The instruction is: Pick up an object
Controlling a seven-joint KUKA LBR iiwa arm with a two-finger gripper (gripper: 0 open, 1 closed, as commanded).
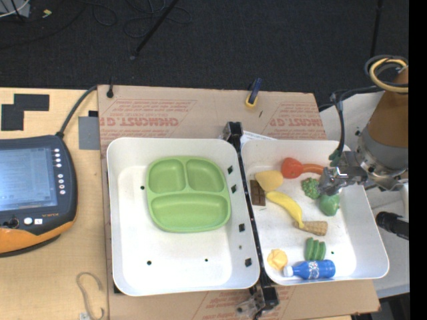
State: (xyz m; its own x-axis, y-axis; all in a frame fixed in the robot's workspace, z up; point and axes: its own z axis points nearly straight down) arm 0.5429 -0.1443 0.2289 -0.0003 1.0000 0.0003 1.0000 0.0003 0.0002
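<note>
Tool [328,184] sits low in the right bin [373,245], over the green broccoli-like toy [311,188] and a green piece [328,206]; can't tell how it is set or whether it grips anything. Same bin has a banana [288,207], orange carrot [297,168], blue bottle [313,269]. Left bin [127,245] holds a green divided plate [188,194].

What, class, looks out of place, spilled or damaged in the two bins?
Nothing stands out. The green plate lies flat in the left bin. The toy foods, including a banana and blue bottle, lie loose but intact in the right bin.
</note>
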